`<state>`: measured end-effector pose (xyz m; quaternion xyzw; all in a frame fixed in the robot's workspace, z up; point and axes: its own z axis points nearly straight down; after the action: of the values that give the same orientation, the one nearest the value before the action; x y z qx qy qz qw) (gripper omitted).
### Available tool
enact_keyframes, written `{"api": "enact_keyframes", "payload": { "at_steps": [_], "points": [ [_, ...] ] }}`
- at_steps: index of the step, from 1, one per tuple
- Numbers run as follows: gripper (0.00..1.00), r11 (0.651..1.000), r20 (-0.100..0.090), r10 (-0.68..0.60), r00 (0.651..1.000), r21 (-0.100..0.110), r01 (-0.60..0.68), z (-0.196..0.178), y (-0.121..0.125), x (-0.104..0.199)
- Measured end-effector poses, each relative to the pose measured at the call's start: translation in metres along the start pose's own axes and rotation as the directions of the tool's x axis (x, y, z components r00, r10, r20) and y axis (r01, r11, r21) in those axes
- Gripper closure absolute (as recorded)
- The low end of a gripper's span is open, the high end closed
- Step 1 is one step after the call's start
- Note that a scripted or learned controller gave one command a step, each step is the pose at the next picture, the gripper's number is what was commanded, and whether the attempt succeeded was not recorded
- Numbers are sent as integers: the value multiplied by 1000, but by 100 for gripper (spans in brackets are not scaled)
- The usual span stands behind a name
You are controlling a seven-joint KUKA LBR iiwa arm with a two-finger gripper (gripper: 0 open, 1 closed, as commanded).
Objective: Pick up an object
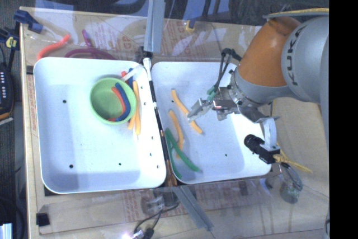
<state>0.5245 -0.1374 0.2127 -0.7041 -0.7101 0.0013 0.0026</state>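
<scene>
Your gripper (196, 109) hangs over the right bin (235, 165) with its fingers spread, nothing between them. Just below lies an orange strip (196, 126); it looks light, thin and bendy, so pinch it mid-length.

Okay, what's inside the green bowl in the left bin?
The green bowl holds a blue curved strip and a red curved strip, both against its right side. Whatever lies under them on the bowl's floor is covered.
</scene>
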Motion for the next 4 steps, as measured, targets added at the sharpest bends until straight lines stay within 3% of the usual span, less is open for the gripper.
{"api": "enact_keyframes", "payload": {
  "at_steps": [1, 2, 3, 4],
  "points": [
    [0, 1000, 2, 10, 1000, 1, -10, 76, 46, -5],
    [0, 1000, 2, -15, 1000, 1, 15, 121, 69, 9],
    [100, 1000, 4, -17, 1000, 0, 17, 109, 70, 7],
    [0, 1000, 5, -18, 1000, 0, 18, 109, 70, 7]
  ]
}}
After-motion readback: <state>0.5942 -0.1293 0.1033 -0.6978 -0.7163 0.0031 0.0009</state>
